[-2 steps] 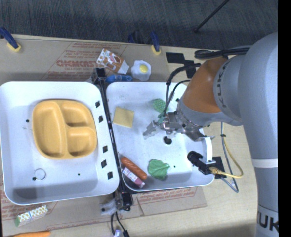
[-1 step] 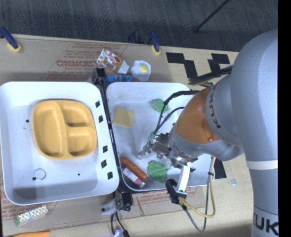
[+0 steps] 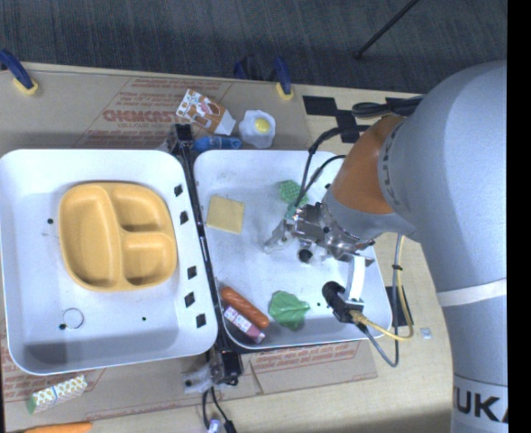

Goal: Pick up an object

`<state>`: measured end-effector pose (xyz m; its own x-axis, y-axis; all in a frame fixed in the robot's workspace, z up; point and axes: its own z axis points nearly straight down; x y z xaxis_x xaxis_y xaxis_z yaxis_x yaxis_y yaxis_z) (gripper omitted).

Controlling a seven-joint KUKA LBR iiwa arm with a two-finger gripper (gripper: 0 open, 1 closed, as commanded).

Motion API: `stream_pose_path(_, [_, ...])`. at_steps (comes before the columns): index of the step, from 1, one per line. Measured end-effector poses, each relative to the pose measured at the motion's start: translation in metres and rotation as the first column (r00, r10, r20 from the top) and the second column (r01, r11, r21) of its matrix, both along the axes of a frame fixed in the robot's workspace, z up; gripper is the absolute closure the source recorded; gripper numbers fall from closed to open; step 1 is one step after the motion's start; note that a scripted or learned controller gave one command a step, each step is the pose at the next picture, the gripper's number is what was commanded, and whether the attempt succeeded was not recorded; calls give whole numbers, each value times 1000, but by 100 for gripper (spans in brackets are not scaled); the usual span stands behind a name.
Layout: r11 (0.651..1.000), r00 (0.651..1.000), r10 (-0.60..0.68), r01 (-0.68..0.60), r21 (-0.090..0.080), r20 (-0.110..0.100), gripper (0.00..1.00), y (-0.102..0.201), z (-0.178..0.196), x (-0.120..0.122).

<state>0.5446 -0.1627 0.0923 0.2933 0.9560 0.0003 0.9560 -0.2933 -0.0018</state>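
Observation:
The right bin [image 3: 247, 165] holds a pale yellow square slab [image 3: 226, 214] at its left. A small green piece [image 3: 288, 190] lies near the middle, partly behind the wrist. A green leafy piece [image 3: 288, 308] sits near the front, with an orange sausage-shaped item [image 3: 245, 306] beside it and a red-wrapped bar [image 3: 243, 325] at the front wall. My gripper [image 3: 281, 235] hangs low over the middle of this bin, between the small green piece and the leafy one, right of the yellow slab. Nothing visible sits in it.
The left bin [image 3: 13, 242] holds a yellow divided tray [image 3: 118, 234] and a small clear ring [image 3: 73, 318]. Behind the bins lie a small carton [image 3: 198, 109], a fried-egg toy [image 3: 258, 127] and a blue item [image 3: 218, 142]. A wrapped candy [image 3: 58, 392] lies at the front left.

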Motion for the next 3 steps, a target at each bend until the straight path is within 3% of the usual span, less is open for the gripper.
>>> stream_pose_path(1, [999, 999, -35, 35, 1, -1, 0, -13, -1, 63])
stream_pose_path(2, [984, 984, 180, -180, 0, 1, 0, -7, 0, 112])
stream_pose_path(3, [982, 982, 187, -187, 2, -4, 100, -6, 9, 112])
